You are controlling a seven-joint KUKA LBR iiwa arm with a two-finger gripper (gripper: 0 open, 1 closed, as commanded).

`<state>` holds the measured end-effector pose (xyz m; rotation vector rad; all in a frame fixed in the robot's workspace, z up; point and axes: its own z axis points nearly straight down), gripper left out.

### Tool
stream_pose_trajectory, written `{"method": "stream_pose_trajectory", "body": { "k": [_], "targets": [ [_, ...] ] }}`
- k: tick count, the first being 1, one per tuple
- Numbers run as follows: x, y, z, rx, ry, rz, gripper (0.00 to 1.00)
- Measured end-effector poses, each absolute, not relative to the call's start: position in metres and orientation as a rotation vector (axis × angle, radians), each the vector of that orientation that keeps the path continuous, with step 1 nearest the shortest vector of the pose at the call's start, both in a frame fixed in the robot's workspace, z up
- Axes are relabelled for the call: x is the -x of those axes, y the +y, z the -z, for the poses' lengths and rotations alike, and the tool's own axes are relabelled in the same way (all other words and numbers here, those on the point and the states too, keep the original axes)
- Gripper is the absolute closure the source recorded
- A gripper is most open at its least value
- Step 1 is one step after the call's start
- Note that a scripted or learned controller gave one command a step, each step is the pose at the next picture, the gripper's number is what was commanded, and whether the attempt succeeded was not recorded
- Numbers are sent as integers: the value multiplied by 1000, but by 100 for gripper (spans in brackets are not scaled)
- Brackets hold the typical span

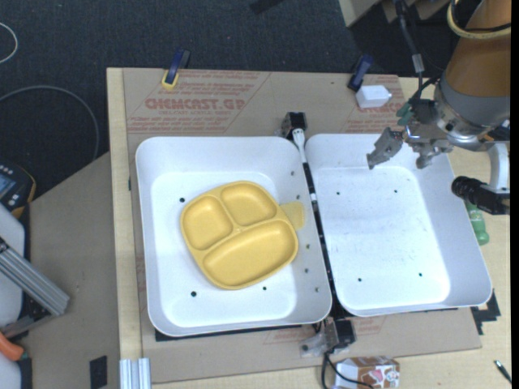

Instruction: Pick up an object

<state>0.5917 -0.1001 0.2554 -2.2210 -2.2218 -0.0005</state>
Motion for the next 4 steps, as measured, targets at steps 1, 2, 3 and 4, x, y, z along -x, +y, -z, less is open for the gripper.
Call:
{"method": "stream_pose_trajectory", "body": {
  "k": [1, 2, 3, 4],
  "targets": [
    [-541, -23, -412, 2217, -2239, 20, 0],
    [-484, 17, -499, 2218, -2235, 18, 0],
    [-486, 15, -504, 2223, -2228, 6, 100],
    [-478, 82, -424, 2210, -2224, -10, 100]
  ]
}}
